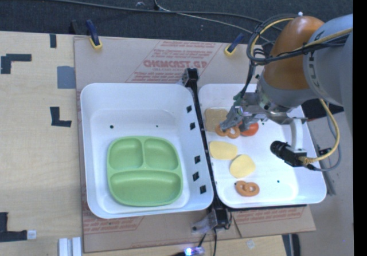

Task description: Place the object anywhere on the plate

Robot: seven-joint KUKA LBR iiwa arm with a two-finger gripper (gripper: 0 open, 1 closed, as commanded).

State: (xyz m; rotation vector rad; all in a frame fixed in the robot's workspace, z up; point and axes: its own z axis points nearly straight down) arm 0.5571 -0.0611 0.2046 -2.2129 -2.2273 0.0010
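Hovering low in the right bin (pixel 309 192), the gripper (pixel 236 124) meets a pretzel (pixel 228 131) — jaw state (hidden here) cannot be told — while the green plate (pixel 144 170) sits in the left bin (pixel 94 134).

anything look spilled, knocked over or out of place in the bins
Nothing stands out. The green three-compartment plastic plate lies flat in the left white bin. The toy food pieces, including two yellow discs and a brown pretzel, lie loosely scattered in the right bin.

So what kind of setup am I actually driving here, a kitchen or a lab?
Probably a lab test bench, not a kitchen: two white bins on clamped cardboard, a green divided plate, toy-like food pieces such as a pretzel, and loose cables.
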